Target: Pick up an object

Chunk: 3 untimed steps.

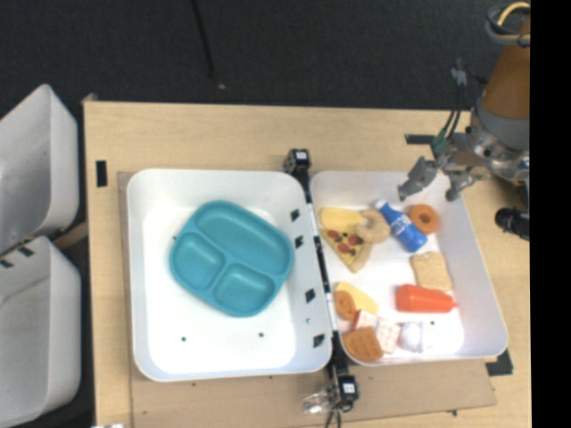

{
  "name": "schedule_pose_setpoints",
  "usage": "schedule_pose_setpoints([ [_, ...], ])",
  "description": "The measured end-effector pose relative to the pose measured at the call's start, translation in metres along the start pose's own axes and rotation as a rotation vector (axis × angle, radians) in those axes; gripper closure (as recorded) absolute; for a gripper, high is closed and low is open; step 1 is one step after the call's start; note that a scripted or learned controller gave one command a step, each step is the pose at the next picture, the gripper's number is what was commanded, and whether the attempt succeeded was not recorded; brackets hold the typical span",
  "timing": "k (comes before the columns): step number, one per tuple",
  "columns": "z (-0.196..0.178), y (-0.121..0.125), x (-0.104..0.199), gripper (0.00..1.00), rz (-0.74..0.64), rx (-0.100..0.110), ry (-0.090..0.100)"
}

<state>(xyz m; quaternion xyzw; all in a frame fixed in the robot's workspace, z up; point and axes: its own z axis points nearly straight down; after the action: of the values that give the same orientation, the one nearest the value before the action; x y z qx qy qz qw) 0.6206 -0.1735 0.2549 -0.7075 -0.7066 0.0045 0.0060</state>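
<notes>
Hovering with nothing between its two fingers, which are spread fairly wide, the gripper (437, 178) is sitting over the far edge of the right bin (477, 266). Step in hand looks like the approach; no object is chosen or touched yet.

Nearest candidates: the blue bottle (401, 226) lying just below and a little left of the fingertips, and the orange ring (423, 218) touching it, almost straight under the tool. The pizza slice (346, 240) is lying further left. The cracker (431, 270) and orange carrot-like piece (425, 300) are sitting further down, the small cluster of toy food (379, 333) further still. Farthest out, the teal divided plate (232, 257) is resting in the left bin (152, 266).

Next move likely calls for dropping over the bottle and aligning the fingers across its narrow body.

No readable writing; bottle label too small.
</notes>
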Motion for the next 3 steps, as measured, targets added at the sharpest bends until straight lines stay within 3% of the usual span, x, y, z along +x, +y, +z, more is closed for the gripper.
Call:
schedule_pose_setpoints([
  [1, -0.007, 0.002, 0.0, 0.0, -0.002, -0.011, -0.002],
  [3, 0.107, 0.002, 0.008, 0.0, 0.0, -0.005, -0.001],
])
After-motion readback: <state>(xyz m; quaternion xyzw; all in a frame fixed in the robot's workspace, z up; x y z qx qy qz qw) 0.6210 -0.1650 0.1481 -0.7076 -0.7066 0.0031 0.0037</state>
